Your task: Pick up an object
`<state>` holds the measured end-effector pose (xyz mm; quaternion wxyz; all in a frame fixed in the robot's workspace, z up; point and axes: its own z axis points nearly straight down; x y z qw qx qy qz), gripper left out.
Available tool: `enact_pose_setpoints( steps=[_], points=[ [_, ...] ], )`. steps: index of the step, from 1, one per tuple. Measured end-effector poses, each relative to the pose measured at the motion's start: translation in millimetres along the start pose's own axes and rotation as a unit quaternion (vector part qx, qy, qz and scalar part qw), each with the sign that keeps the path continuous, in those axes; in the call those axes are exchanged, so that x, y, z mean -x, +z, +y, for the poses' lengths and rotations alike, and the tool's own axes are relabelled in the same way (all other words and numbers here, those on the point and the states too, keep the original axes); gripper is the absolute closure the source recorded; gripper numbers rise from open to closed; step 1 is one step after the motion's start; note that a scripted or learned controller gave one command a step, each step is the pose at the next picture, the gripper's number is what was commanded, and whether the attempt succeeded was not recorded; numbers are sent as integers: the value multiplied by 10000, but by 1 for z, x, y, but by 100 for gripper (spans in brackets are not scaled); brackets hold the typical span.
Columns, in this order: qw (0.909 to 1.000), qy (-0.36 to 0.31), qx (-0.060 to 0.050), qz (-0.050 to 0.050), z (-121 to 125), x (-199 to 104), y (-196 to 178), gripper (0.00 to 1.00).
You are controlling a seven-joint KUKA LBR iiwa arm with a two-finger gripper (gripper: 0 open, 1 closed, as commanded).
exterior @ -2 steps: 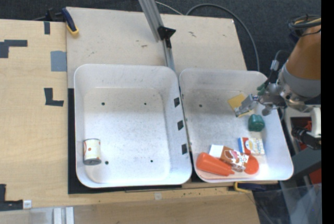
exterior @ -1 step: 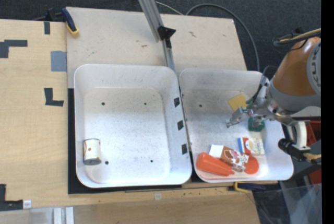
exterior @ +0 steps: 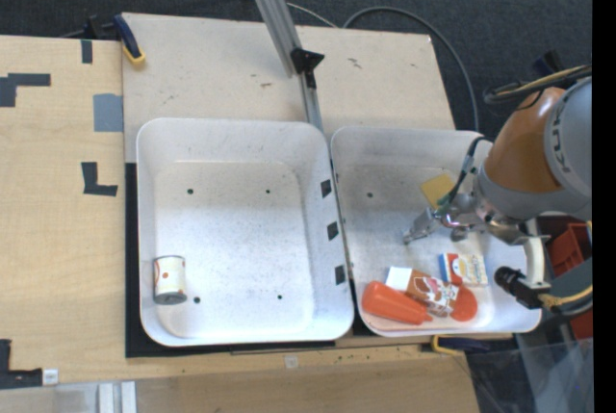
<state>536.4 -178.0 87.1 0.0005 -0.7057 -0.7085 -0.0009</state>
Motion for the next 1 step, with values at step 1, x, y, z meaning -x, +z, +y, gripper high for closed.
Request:
enact_pose_setpoints(
  steps=[1],
  points=[
    [10000, 4, 0, -5, 0, 1, -12, 100]
  ],
)
